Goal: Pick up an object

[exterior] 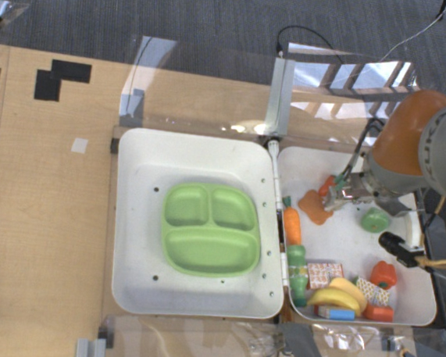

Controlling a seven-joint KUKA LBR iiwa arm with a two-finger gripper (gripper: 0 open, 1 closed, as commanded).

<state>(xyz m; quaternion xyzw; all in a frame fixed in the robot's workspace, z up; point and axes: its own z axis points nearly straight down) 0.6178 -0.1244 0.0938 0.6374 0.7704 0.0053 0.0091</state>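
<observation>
My gripper [336, 196] hangs low in the right bin [342, 163], in its upper middle part. It is right at the upper right edge of a flat orange piece [314, 207] lying on the bin floor. A small red bit shows at the gripper's left side; whether anything is held cannot be made out. Just to the right of the gripper lies a green round object [374, 220]. An orange carrot [292, 225] lies along the bin's left wall.
A red pepper [383, 273], a yellow banana [339, 296], a patterned box [324, 274] and green items [297, 264] crowd the right bin's front. The left bin [134, 204] holds a green divided plate [210, 229].
</observation>
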